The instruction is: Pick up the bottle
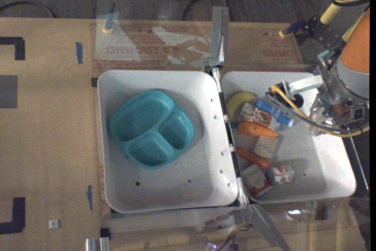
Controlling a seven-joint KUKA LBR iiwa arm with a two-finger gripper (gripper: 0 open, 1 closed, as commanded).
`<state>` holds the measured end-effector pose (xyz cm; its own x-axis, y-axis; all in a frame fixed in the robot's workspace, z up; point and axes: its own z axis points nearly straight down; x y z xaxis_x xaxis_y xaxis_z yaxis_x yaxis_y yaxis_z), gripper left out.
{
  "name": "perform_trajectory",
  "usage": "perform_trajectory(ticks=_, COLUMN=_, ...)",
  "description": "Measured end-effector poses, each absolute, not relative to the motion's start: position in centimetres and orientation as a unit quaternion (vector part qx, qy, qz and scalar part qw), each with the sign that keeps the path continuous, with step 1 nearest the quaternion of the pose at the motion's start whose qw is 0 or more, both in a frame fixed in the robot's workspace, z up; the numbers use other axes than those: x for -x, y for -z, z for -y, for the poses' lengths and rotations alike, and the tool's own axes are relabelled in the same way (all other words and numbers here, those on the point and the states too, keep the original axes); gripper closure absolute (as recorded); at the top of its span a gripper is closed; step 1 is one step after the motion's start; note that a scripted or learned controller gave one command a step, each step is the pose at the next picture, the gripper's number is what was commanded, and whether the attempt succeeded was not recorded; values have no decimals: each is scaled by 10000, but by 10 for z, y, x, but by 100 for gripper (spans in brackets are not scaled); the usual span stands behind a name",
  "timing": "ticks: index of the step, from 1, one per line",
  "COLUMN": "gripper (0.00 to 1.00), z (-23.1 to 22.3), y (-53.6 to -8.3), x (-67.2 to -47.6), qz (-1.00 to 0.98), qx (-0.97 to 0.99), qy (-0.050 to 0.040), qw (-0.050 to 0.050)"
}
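Nearest me, what I take for the small red-and-white bottle lies untouched among toy food in the right white bin. My grey gripper hangs over that bin's far right side, apart from the bottle. Whether the claw is open or closed I cannot tell. The pick is all left to do.

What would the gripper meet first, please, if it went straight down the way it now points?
Probably the bare floor of the right shallow white bin. The two-finger gripper hangs near that bin's right side, apart from the pile of small items toward the left. Depth is unclear.

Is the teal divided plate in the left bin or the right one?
Left bin: the teal divided plate lies flat inside it, alone.
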<state>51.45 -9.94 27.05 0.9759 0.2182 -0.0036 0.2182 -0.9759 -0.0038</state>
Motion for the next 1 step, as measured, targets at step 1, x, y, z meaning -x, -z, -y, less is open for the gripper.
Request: perform_trajectory(ticks=1, gripper=100, z=99, y=-273, x=-479, qz=1539, qx=9881, qy=-23, qw=18)
